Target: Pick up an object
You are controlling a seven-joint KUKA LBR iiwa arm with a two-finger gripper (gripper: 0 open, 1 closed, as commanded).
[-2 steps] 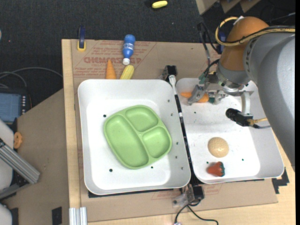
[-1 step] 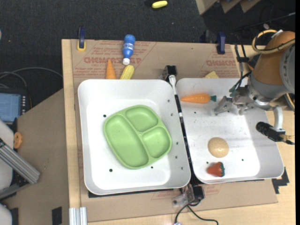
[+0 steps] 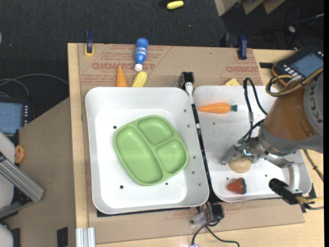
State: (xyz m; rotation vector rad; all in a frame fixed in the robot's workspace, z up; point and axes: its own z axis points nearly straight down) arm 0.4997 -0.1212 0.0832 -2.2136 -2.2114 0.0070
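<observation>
Potato: we see a pale, rounded potato (image 3: 239, 164) in the right bin (image 3: 218, 187), just under the gripper (image 3: 240, 154).
Writing: we read red print "CHEM…" on the cardboard surface (image 3: 164, 60), at the far left and far right; the rest is cut off or hidden.
Arm: we see the grey arm (image 3: 293, 122) reaching in from the right, bent down over the right bin.
Gripper: it sits low, touching or just above the potato; we cannot tell whether it is spread or pinching.
Right bin: we also count a carrot (image 3: 215, 107) near the far wall and a red strawberry (image 3: 236, 186) near the front wall.
Left bin (image 3: 103, 138): it holds a green divided plate (image 3: 150, 149).
Behind the bins: a blue and white bottle (image 3: 140, 53), an orange cone (image 3: 121, 77) and a yellow piece (image 3: 139, 79) lie on the cardboard.
</observation>
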